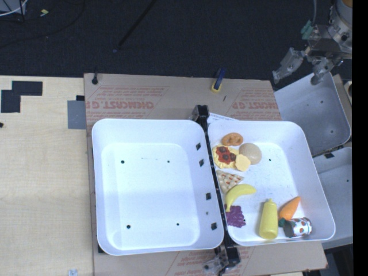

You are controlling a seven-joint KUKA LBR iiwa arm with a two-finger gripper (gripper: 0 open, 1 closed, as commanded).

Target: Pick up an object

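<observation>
Several toy foods lie in the right bin [299, 171]: a brown cookie [232, 138], a red-topped tart [223, 155], a beige bun [250, 151], a waffle slice [229, 181], a banana [238, 194], purple grapes [234, 216], a yellow mustard bottle [268, 218], an orange carrot [290, 207] and a small can [298, 227]. My gripper [302, 69] hangs high at the upper right, well beyond the bin's far right corner. It is open, its two fingers spread apart with nothing between them.
The left bin [109, 183] sits beside the right one, with a black divider clip strip [208, 177] between them. Both rest on a cardboard sheet [144, 99]. A blue-yellow clamp [217, 80] stands at the cardboard's far edge. A grey metal plate [310, 105] lies under the gripper.
</observation>
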